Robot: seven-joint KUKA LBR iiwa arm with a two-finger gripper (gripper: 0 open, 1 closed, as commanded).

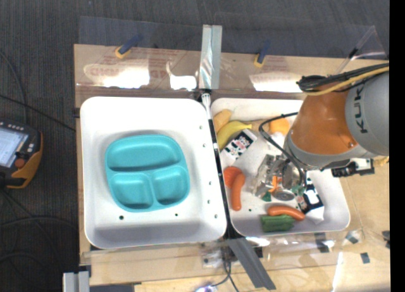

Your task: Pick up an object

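Over the right bin (335, 218) hangs the grey arm (370, 120), its orange band sitting just above the wrist, and the white letters "KU" can be read on the grey casing at the view's right side. The gripper (276, 180) is down low among the toys near the middle of that bin; whether its claw is released or clenched cannot be told, since the metal parts blur together with what lies under them.

Toy food lies scattered around it. A yellow banana (226, 130) rests in the bin's upper left corner, beside the dividing wall. Just below it lies a small black-and-white printed packet (239, 144); its print is too small to read. An orange carrot-like piece (235, 186) lies along the left wall. Near the front edge sit a green piece (276, 223) and, just above it, an orange-red piece (286, 211). A small dark block (311, 199) lies just right of the gripper. A round orange thing (278, 125) peeks out by the arm's band.

On the left, the second bin (95, 177) holds a teal divided tray (147, 171) with three compartments. On the floor at far left lies a control pendant (16, 151) with a lit screen; its text is illegible.
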